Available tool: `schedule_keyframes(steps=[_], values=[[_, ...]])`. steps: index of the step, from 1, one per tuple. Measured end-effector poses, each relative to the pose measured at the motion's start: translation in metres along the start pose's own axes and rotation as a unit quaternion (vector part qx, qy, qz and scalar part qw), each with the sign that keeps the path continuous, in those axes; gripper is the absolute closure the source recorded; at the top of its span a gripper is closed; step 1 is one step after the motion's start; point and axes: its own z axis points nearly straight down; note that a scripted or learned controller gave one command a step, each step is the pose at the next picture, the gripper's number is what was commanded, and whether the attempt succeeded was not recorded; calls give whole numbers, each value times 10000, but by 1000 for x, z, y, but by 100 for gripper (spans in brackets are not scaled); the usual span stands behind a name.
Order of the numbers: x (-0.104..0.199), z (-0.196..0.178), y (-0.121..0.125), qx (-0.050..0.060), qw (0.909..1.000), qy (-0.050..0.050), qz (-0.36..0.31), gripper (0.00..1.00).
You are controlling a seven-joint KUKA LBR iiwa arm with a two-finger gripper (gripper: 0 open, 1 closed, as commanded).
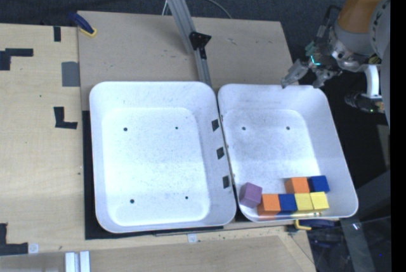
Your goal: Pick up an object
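The gripper (303,73) is hovering over the far rim of the right bin (266,96), and I cannot tell its opening. The blocks (298,196) are sitting bunched against the near wall, well apart from it, leaving a long reach.

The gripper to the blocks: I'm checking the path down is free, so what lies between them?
In the camera view, bare white floor of the right bin separates the gripper, above its far rim, from the blocks in its near corner.
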Motion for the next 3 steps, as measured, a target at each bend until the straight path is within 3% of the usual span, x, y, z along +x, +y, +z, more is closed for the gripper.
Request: schedule_keyframes(steps=[1,2,3], values=[[26,71,2,34,10000,14,-3,0],[55,107,0,75,9999,-67,31,0],[89,-29,-41,-37,10000,4,0,0]])
